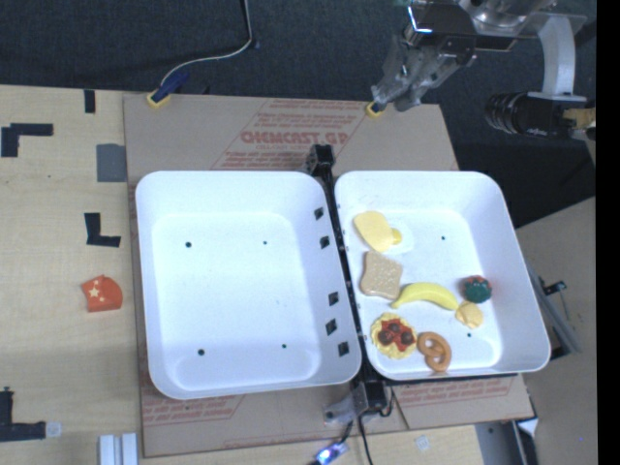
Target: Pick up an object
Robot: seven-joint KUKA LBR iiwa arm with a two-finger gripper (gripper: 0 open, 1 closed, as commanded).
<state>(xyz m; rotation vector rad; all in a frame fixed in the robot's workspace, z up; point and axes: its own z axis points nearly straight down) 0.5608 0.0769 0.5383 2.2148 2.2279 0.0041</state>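
Clearly, the things to be picked were gathered in the right bin [504, 211], a shallow white tray with rounded corners. Against its left side a pale yellow lump [376, 231] was seen, and just below it a tan slice of toast [381, 275] with a rough, crumbed face. Further down, a small round pizza [393, 335] with red topping was set near the front wall, with a brown twisted pretzel [435, 350] just to its right. A curved yellow banana [426, 296], smooth and glossy, was laid across the middle. At its right end a small yellow piece [470, 315] was placed, and above that a green and red round fruit [476, 288].

To the left, the other bin [155, 260] was joined to the first by a black hinge strip [332, 260]. Both were borne on a brown cardboard sheet [281, 134] with red printing, spread over a pale wooden bench [58, 231] marked with black shapes. A small orange block [103, 294] was left on the bench. A dark cloth [116, 17] was spread behind, crossed by a white cable [218, 51].

High at the back, the gripper [405, 83] was held above the cardboard's far edge, well apart from the food; whether its fingers were spread or closed could not be told.
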